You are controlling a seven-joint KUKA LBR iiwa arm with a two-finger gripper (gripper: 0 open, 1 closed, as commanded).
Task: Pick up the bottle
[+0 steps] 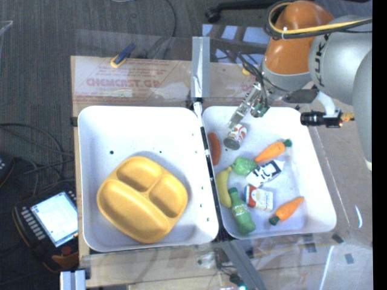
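Observation:
The bottle [242, 214] is green with a pale label and lies on its side near the front edge of the right bin [314, 180]. My gripper [245, 115] hangs over the back left part of that bin, well behind the bottle. Its tip is right above a silver can with a red label [236, 136]. I cannot make out whether the gripper touches the can.
Around the bottle lie a yellow banana [224, 186], a small carton [261, 198], a green pepper [243, 165], a black-and-white carton [266, 172], two carrots [269, 151] [286, 209] and a sausage [214, 147]. The left bin [103, 125] holds a yellow divided tray [142, 197].

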